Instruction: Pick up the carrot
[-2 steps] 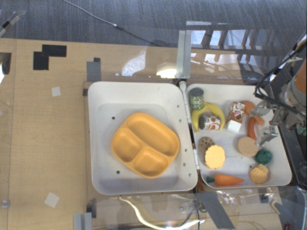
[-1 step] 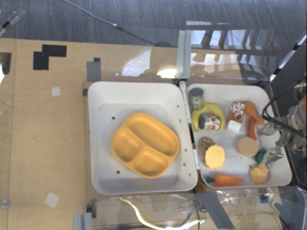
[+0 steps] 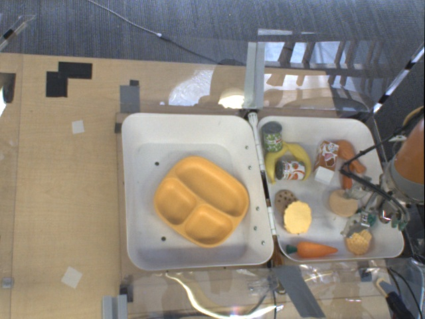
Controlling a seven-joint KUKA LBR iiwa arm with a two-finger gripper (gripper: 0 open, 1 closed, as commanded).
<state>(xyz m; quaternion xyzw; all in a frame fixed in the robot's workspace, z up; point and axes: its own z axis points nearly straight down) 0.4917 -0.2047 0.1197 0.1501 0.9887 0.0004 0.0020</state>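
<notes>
Orange carrot (image 3: 316, 249) lies crosswise, green end left, tip right; tool (image 3: 364, 219) nearby, its opening seemingly unreadable.

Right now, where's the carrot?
The carrot lies along the near edge of the right bin, just below the yellow round piece and left of the gripper.

Two shallow white bins sit side by side on the pale wooden counter (image 3: 60, 198). The left bin (image 3: 143, 145) holds a yellow plastic divided plate (image 3: 201, 199). In the right bin (image 3: 372, 135), a small orange carrot (image 3: 317, 249) lies along the near wall, beside a round yellow disc (image 3: 297, 217). The arm's tool (image 3: 364, 218) hangs over the bin's right side, just above a tan crumbly lump (image 3: 358, 242).
</notes>
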